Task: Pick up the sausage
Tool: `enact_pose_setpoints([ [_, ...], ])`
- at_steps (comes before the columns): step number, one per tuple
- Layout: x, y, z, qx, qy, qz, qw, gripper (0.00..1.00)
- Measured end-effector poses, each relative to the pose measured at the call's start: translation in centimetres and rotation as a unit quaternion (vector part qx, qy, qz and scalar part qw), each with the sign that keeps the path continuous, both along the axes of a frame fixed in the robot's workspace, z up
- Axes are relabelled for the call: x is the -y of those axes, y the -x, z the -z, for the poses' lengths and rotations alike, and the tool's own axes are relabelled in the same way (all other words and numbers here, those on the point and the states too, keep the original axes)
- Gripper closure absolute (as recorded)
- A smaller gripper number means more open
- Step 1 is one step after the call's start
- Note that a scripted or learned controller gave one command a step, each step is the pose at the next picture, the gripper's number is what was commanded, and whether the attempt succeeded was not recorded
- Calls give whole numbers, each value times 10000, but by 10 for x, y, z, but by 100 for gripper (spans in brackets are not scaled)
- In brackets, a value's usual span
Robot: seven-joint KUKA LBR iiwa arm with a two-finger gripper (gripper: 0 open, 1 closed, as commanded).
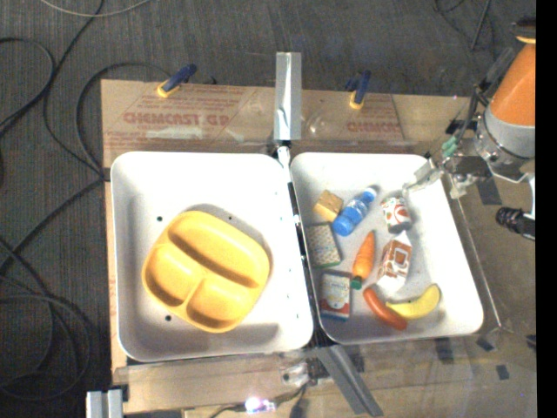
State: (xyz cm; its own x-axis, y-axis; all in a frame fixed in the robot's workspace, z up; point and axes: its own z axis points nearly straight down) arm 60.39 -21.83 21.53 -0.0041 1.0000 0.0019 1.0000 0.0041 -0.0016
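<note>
We see our gripper (424,177) above the right bin's (461,259) far corner, its spread impossible to tell, touching nothing, while the sausage (384,308) lies near the front beside the banana (418,303).

The arm (520,103) is getting cut off by the right edge, orange band only partly showing. The gripper (424,179) is looking thin and blurry over the right bin's (470,259) top right corner; its tip is too small to read. The banana (416,304) is covering the right end of the sausage (384,308). Labels on the small packets (335,293) are too tiny to read. The bench (130,120) lettering is showing faint, partly hidden behind the bins.
</note>
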Motion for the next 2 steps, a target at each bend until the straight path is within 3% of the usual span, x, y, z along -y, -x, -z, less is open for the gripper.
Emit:
enact_pose_setpoints([
  [1, -6, 54, 101, -17, -13, 228, 9997, 0],
  [2, -28, 115, 125, 80, 21, 25, 10000, 0],
])
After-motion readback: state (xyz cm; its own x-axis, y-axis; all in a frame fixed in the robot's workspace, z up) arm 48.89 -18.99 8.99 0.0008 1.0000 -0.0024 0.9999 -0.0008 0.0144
